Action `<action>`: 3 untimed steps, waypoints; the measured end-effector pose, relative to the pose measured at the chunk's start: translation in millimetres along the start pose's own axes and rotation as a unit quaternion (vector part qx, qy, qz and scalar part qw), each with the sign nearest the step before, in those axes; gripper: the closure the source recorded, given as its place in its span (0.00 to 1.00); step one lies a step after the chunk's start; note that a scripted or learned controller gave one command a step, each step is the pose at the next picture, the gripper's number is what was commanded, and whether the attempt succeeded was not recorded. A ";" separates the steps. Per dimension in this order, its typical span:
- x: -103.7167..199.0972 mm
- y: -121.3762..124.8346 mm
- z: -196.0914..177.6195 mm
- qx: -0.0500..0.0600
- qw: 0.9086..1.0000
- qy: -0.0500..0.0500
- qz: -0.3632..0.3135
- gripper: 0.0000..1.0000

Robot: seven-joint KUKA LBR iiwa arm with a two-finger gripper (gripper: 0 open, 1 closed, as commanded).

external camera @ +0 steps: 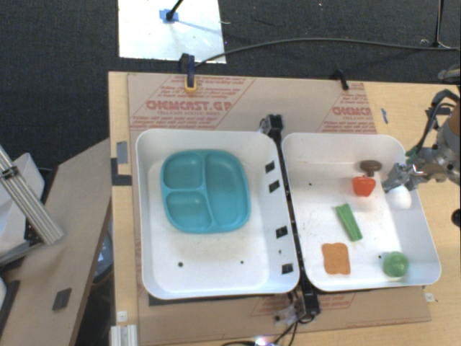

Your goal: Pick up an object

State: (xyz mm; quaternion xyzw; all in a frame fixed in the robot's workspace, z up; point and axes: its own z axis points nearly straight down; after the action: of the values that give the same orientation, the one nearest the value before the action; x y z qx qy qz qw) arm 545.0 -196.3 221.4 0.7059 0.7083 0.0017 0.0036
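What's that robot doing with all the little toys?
The robot is trying to pick something up. Its hand is over the right edge of the right bin, beside a white egg. Nothing shows between its fingers. Also in that bin lie a red pepper, a brown mushroom, a green stick, an orange piece and a green ball. The left bin holds a blue plate.

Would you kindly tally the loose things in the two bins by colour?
Teal: 1, the divided plate
Red: 1
Brown: 1
Green: 2, a stick and a ball
Orange: 1
White: 1
Total: 7
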 end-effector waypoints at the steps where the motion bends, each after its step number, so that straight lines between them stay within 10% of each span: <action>1: -0.7 2.3 -54.2 0.000 1.000 0.000 -0.001 1.00; 3: 112.2 27.1 -45.3 0.002 1.000 0.002 -0.004 1.00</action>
State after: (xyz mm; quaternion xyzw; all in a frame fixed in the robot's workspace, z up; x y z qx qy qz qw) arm 571.4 -83.8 266.5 0.7034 0.7108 0.0017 0.0002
